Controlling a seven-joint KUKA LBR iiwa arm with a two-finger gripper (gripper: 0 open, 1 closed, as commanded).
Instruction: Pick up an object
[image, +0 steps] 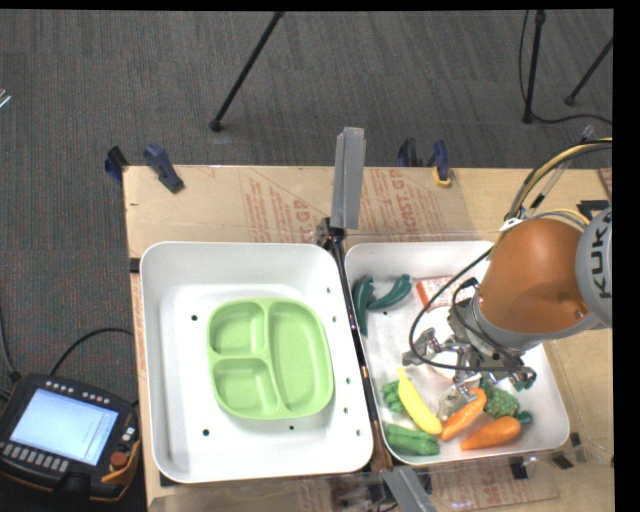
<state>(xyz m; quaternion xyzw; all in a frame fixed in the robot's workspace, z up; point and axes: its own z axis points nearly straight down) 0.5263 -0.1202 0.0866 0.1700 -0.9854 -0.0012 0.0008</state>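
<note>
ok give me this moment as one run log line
arm: over right bin | gripper: low above toy food, grasp unclear | nearest: banana, carrot | left bin: green divided plate

Premises: a robotics laboratory or test cell, not a domestic or retail space. Evidence follows. A grey industrial arm with an orange band (535, 280) works over a cardboard-covered bench (250, 200) whose sheet is held down by blue and black clamps (160, 165). Two shallow white plastic bins (160, 300) sit side by side on it. A black handheld control pendant with a lit screen (65, 430) lies on grey carpet (120, 80) at the lower left. Black tripod legs (245, 65) stand on the carpet beyond the bench.
</note>
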